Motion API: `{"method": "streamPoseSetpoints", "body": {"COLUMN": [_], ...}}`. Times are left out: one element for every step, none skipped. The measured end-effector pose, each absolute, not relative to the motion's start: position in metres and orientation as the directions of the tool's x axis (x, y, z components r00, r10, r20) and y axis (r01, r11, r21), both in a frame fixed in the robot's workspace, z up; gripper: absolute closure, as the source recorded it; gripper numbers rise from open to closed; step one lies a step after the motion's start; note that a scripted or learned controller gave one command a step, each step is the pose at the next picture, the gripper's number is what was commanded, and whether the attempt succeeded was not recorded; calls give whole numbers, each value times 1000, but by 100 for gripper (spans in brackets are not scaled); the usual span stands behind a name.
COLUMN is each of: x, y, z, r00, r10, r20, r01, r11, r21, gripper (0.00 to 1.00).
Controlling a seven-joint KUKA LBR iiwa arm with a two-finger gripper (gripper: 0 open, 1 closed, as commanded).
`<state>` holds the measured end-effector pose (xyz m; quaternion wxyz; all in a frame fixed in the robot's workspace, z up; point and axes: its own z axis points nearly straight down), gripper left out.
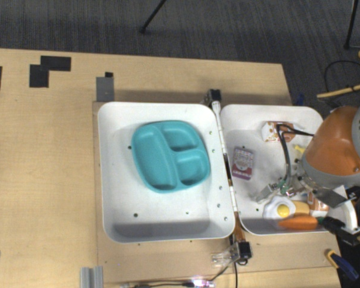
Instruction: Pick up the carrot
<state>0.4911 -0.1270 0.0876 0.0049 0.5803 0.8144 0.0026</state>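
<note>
Orange and slim, the carrot point(298, 223) lies on its side at the 5 o'clock corner of the right bin point(252, 122), against the near wall. Touching it at its 10 o'clock side is a white-and-yellow fried-egg toy point(280, 209). The arm point(339, 149) hangs over the bin's 3 o'clock side, its orange band above; grey letters on the arm at the frame edge are cut off and cannot be read. The claw point(288, 186) sits low just at 12 o'clock of the egg, but I cannot tell how it is set. A small purple-and-white packet point(243, 162) lies near the bin's centre, its print too small to read. In the left bin point(117, 161) rests a teal divided plate point(170, 155). Both bins stand on the tan table point(42, 179).
</note>
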Motion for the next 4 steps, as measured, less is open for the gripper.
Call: {"method": "streamPoseSetpoints", "body": {"x": [491,495,492,492], "y": [-99,-98,-137,-189], "z": [88,101,89,89], "r00": [-486,-485,-844,-692], "r10": [874,874,537,722], "r20": [-9,-15,-14,-15], "r01": [874,874,537,722], "r11": [486,485,844,692], "r21": [9,20,7,10], "gripper": [0,100,100,100]}}
